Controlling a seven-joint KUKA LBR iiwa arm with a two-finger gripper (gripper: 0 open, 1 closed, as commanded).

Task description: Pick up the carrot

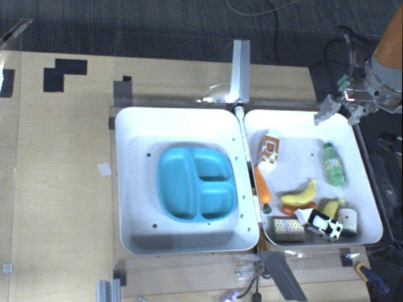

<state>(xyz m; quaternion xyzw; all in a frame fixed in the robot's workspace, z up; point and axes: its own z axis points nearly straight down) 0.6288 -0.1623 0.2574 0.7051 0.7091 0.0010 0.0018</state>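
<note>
**Ana:** Over in the left bin [126, 168], what did you make out?

**Ben:** A blue divided tray [196, 182] sat in the middle of it, and nothing of the task lay there. Nothing in that bin bore on the job.

**Ana:** And the carrot [262, 187]?

**Ben:** It lay in the right bin [302, 134], hard against that bin's left wall, just below a small white and brown carton [269, 153]. It was a slim orange root, lying roughly along the wall, with a dark green tip at the end nearer the bin's front edge. A banana [300, 195] lay just to its right, near but apart from it as far as I could judge, and a green bottle [333, 163] stood further toward the right wall.

**Ana:** So had anything been done?

**Ben:** By my reading, no. The carrot was resting on the bin floor, untouched. The claw [343, 107] hung over the back right corner of the right bin, well apart from the carrot. Nothing showed between its fingers; how wide it stood I could not tell. The whole approach, descent, grasp and lift were left.
</note>
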